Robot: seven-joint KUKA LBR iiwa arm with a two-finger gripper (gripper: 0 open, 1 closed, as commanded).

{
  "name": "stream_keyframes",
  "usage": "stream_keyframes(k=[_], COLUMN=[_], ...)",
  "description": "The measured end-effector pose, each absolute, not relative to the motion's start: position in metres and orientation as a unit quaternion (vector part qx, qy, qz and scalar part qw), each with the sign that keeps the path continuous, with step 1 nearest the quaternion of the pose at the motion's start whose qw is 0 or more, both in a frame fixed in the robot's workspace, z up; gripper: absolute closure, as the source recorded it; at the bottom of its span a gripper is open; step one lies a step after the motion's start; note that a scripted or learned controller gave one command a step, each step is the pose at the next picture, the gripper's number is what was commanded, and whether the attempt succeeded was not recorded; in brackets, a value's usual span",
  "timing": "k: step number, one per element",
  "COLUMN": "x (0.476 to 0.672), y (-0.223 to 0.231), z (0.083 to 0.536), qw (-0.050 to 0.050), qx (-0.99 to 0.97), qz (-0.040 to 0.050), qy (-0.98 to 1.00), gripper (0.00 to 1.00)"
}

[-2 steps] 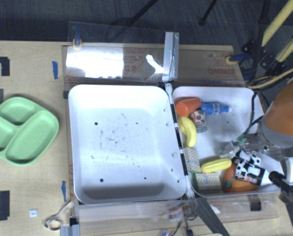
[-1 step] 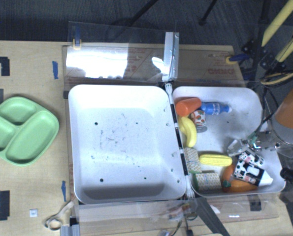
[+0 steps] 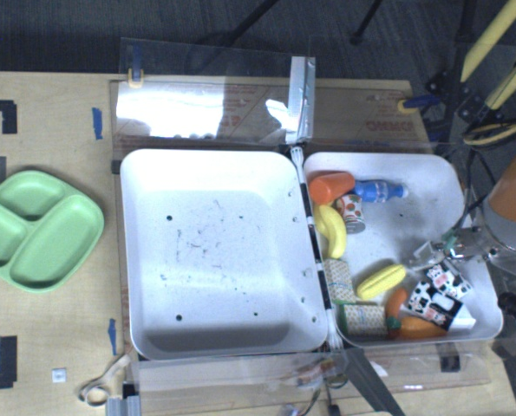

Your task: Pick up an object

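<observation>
The right bin (image 3: pixel 422 173) holds the objects. An orange piece (image 3: pixel 330 185) and a blue bottle (image 3: pixel 379 191) lie at its back. A banana (image 3: pixel 331 230) lies by the left wall with a small can (image 3: pixel 353 212) beside it. A yellow piece (image 3: pixel 381 280), a carrot (image 3: pixel 405 317), a black-and-white box (image 3: pixel 440 296) and a patterned packet (image 3: pixel 360 318) crowd the front. My gripper (image 3: pixel 445 248) reaches in from the right, low over the bin's right side, just above the black-and-white box. Nothing shows in its grasp.
The left bin (image 3: pixel 214 250) sits beside the right one, a shared wall between them. A green divided plate (image 3: pixel 39 230) rests on the bench at far left. A clear panel (image 3: pixel 210 102) stands behind the bins. Cables hang at the right.
</observation>
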State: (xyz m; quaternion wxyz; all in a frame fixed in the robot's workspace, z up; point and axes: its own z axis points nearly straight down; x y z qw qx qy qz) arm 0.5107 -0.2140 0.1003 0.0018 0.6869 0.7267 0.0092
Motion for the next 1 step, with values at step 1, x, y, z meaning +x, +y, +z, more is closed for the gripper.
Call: stream_keyframes(k=[1], x=[0.5231], y=[-0.1971], z=[0.1412], qw=[0.000], qx=[0.740], qz=[0.0002], qy=[0.673], gripper=[1.00])
